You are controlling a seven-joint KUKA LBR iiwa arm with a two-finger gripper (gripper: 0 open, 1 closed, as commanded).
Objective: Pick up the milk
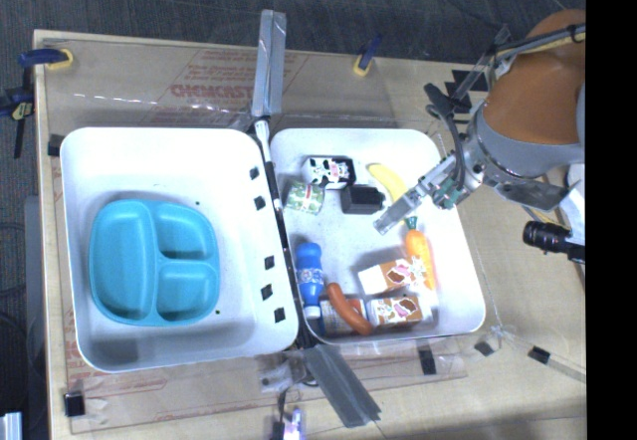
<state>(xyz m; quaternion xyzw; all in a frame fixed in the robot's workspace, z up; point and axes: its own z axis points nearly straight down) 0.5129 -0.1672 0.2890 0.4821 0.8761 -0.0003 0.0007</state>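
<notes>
Reaching in from the right, the grey two-finger gripper (390, 220) hung over the right-hand shallow white bin (460, 274), its tip pointing down and to the left; whether it was open or closed could not be told, and nothing could be seen held in it. Just beside its tip, to the upper right, lay a yellow banana (386, 179). Left of the tip sat a small black block (362, 197), and beyond that, up and left, the small black-and-white cow-patterned milk carton (329, 170) lay near the bin's far wall, apart from the gripper. A green and white can (305, 196) lay on its side farther left, near the divider between the bins. Below the gripper, an orange carrot (420, 255) lay close under the tip, with a white and brown carton (389, 277) touching its lower left side. Lower still lay another brown printed carton (396, 310), a reddish sausage (346, 309) and a blue bottle (309, 271). Well to the left, the other white bin (70, 229) held a light blue compartment tray (153, 260).
</notes>
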